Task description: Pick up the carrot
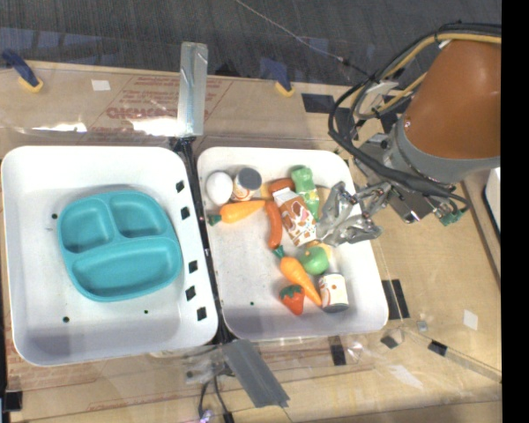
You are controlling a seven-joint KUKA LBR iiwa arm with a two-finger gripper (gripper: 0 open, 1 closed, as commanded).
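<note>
An orange carrot (299, 277) lies tilted in the right bin (247, 276), near its front, between a green round fruit (316, 258) and a red strawberry (292, 300). A second orange carrot-like piece (240, 211) rests near the bin's left wall. My gripper (337, 221) hovers over the bin's right side, just right of a small red-and-white carton (296, 218). Its fingers (333, 203) are open, with nothing between them. The front carrot is a short way down and left of the fingertips.
The right bin also holds a white egg (219, 186), a small tin (247, 181), a red-orange pepper (274, 225), a green item (301, 180) and a small can (333, 291). The left bin (26, 236) bears a teal divided plate (119, 243). Cables (370, 113) hang behind the wrist.
</note>
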